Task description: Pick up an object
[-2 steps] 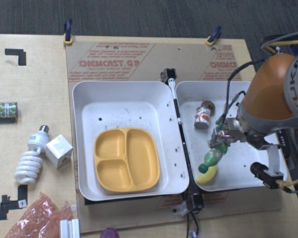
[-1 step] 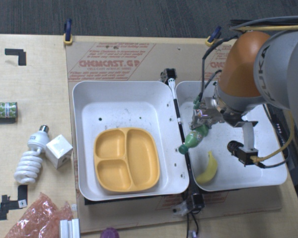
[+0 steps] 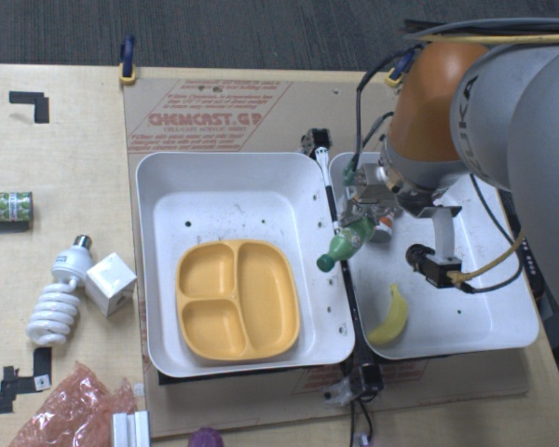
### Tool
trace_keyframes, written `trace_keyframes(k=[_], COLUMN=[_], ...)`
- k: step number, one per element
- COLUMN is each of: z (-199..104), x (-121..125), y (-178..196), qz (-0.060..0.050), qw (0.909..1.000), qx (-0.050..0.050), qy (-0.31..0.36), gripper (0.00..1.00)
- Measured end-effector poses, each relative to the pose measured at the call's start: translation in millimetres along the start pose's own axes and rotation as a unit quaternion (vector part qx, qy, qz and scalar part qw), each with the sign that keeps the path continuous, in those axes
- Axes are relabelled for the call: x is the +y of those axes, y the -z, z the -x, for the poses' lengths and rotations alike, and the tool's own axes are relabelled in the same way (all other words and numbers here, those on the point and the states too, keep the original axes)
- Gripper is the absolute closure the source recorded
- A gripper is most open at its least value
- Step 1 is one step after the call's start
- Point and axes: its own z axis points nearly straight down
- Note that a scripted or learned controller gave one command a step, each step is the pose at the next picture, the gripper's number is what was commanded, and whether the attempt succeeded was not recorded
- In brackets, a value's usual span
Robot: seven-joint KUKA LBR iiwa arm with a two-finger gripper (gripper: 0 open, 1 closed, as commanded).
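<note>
Green bottle seems held between our closed fingers, over the rim between the two bins. We judge the lift step is underway; next we must raise it straight, clear of the banana.

- Spiral light bulb: lying on the bench, well apart from the gripper, off to its left in the view.
- White cube: just beside the bulb, on its gripper side.
- Green can: on its side, farther out still.
- Pink mesh bag: below the bulb at the view's bottom edge.
- Blue clamp: up at the printed sheet's far corner.
</note>
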Motion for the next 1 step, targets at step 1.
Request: trace_keyframes(k=[1], z=[0.5], x=[0.6], y=[9.6], qz=[0.0], qw=[1.0], qx=[-0.001], qy=[0.001], gripper=[1.0])
